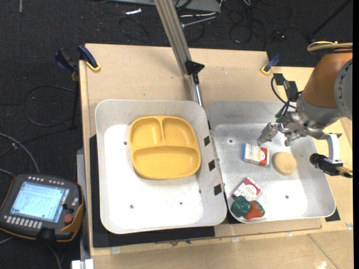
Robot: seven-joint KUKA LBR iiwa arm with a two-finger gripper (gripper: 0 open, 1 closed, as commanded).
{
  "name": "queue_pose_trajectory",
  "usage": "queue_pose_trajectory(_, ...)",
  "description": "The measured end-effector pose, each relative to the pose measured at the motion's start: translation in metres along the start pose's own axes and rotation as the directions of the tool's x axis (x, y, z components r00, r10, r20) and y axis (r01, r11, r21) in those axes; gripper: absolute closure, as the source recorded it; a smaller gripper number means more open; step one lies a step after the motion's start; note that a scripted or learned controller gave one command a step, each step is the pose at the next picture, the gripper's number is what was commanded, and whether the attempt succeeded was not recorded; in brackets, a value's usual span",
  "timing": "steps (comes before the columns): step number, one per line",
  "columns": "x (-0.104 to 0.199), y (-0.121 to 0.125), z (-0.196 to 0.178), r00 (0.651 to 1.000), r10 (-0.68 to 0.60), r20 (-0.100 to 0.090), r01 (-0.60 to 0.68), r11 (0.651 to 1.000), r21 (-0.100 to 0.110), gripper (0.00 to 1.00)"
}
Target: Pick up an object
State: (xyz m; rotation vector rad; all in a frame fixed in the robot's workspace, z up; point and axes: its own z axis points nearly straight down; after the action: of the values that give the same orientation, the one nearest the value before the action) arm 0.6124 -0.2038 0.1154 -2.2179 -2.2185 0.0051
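Over the right bin (314, 206), the claw (276, 132) hangs open, just above a small red-and-white carton (255, 154) beside a tan ball (284, 163).

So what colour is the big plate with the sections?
Yellow; the divided plate shows best in the camera view, in the left bin.

Arm (331, 86) cut off at right edge; carton (255, 153) label too small to read (blurred).
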Motion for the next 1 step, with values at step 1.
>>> queue_pose_trajectory(1, 0.0003, 0.0016, 0.0192, 1.000, 0.000, 0.003, 0.000, 1.000, -0.009, 0.00)
